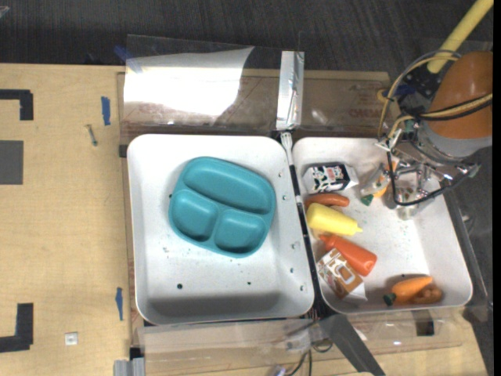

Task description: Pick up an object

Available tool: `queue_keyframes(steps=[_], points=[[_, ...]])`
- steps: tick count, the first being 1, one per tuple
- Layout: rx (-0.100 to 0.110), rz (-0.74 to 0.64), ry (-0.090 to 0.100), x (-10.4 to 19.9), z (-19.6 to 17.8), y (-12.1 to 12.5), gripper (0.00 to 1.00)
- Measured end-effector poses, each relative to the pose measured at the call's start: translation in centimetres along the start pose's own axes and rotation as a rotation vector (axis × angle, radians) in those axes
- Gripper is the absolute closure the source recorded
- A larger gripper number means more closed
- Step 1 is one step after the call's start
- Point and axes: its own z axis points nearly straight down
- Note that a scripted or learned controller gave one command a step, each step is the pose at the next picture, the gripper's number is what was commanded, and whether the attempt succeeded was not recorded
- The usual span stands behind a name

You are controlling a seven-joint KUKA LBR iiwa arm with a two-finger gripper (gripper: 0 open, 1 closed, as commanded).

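Observation:
The right bin (446, 241) holds several toy foods. A black-and-white carton (326, 177) lies at its back left, and below it sit a red-orange sausage (329, 200), a yellow bottle (333, 221), an orange bottle (352, 254) and a brown-and-white packet (338, 273). An orange carrot-like piece (413, 290) rests at the front right. My gripper (409, 191) hangs low over the back right of this bin, just right of a small orange-and-green item (374, 188). I see nothing held in it.
A teal divided plate (223, 206) lies in the left bin (156, 272). Cables loop around the wrist (450, 104) above the right bin's back edge. Bare white floor shows in the right bin's middle right.

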Motion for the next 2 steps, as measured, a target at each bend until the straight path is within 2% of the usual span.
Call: queue_keyframes(steps=[1, 2], points=[[0.007, -0.134, -0.001, 0.29, -0.21, 0.3, 0.0], [-0.01, -0.203, 0.003, -0.11, -0.14, -0.38, 0.0]])
